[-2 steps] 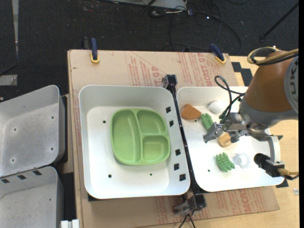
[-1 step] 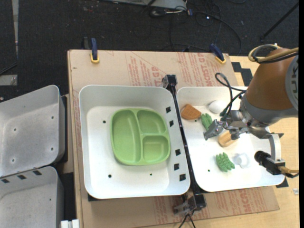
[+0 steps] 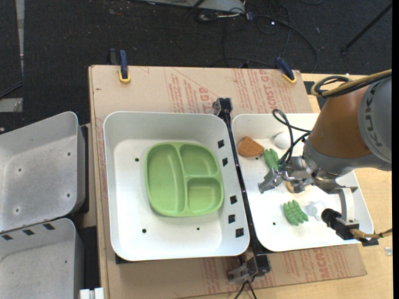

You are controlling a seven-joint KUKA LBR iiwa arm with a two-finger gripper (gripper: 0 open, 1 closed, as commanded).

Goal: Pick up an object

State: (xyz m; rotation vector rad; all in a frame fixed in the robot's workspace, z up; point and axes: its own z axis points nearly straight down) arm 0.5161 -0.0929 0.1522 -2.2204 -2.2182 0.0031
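My gripper (image 3: pixel 282 184) hangs over the middle of the right bin (image 3: pixel 268 232), open, with nothing between its fingers. A long green piece (image 3: pixel 272 159) lies just to its upper left, close to the left fingertip. A knobbly green object (image 3: pixel 295 212) lies a little below the gripper. Further back sit a brown-orange wedge (image 3: pixel 250 146) near the bin's left wall and a white rounded object (image 3: pixel 282 139), partly behind cables. A pale, see-through item (image 3: pixel 315 207) rests right of the knobbly green object.
The left bin (image 3: pixel 121 167) holds a light green divided plate (image 3: pixel 185 178). A black divider rail (image 3: pixel 237 179) runs between the bins. My grey and orange arm (image 3: pixel 346 132) covers the right bin's far right side.
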